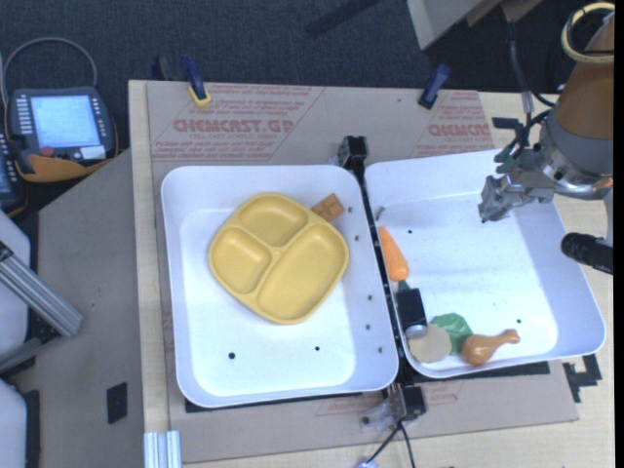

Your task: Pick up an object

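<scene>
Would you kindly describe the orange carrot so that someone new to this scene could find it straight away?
Start at the right-hand white bin and follow its left wall, beside the divider between the bins. The carrot lies there, above a small black block. It is the only long, tapering, bright orange piece; the brown drumstick lies near the front edge.

We lose the arm (pixel 585 115) past the right edge, a brown block (pixel 329 207) half under the yellow plate (pixel 279 257), the claw (pixel 495 203) too small to read.
</scene>
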{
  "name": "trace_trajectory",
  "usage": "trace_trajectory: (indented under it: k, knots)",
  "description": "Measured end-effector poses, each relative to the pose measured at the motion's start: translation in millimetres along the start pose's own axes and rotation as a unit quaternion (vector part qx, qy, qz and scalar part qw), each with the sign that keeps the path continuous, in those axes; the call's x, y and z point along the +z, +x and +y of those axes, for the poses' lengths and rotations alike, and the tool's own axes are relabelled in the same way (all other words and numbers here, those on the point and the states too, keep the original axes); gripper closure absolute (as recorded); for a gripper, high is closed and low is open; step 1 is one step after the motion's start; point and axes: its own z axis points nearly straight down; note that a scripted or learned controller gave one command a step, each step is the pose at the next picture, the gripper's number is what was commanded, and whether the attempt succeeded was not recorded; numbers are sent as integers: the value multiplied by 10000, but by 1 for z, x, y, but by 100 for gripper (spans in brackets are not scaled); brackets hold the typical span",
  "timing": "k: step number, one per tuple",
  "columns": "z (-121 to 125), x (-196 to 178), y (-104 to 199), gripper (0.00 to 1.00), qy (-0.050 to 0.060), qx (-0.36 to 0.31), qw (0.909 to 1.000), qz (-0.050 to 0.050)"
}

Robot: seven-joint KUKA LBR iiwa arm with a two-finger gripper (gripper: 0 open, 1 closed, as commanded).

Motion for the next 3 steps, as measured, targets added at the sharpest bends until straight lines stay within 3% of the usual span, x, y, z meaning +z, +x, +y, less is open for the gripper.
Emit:
trace_trajectory:
  k: [3]
  knots:
    - [45,-1,155,100,-11,0,10000,0]
